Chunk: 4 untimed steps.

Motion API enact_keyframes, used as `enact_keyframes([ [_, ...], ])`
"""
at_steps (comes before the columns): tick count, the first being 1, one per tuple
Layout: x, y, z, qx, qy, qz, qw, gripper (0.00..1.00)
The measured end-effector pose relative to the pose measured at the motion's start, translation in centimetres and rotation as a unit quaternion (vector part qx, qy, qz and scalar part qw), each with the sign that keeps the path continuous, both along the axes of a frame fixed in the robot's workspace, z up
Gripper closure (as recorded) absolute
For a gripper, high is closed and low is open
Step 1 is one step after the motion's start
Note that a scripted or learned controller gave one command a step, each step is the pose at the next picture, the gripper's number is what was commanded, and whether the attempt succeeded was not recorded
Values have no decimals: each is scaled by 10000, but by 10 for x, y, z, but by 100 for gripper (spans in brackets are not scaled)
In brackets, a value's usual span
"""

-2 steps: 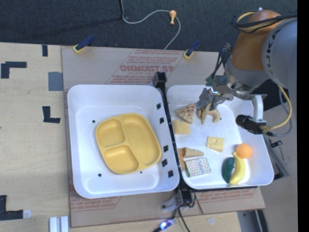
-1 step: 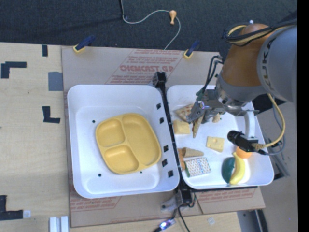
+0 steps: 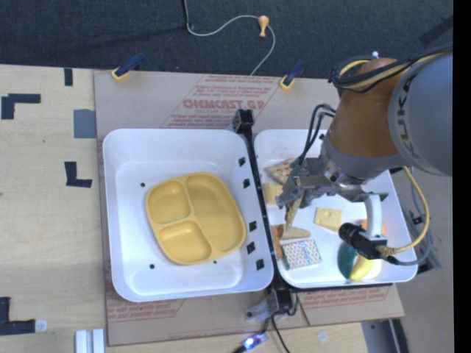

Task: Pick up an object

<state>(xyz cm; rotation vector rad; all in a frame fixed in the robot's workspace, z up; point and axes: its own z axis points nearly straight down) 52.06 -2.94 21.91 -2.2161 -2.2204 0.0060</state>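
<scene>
The gripper (image 3: 293, 195) sits low in the right bin (image 3: 401, 274), among small objects (image 3: 301, 251). Finger state cannot be determined. The left bin (image 3: 118, 153) holds a yellow divided tray (image 3: 195, 217).

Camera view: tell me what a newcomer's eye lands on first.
The yellow divided plate lies alone in the left bin. The grey and orange arm looms over the right bin, its gripper low among small cluttered items, including a pale yellow block and a patterned square.
</scene>
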Motion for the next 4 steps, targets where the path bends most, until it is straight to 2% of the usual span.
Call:
enact_keyframes([
  [1,2,-13,14,-1,-24,-5,10000,100],
  [2,-6,-7,7,-5,-10,-7,10000,100],
  [3,7,-17,-3,-10,-16,-6,10000,100],
  [4,13,-5,2,0,-17,6,10000,100],
])
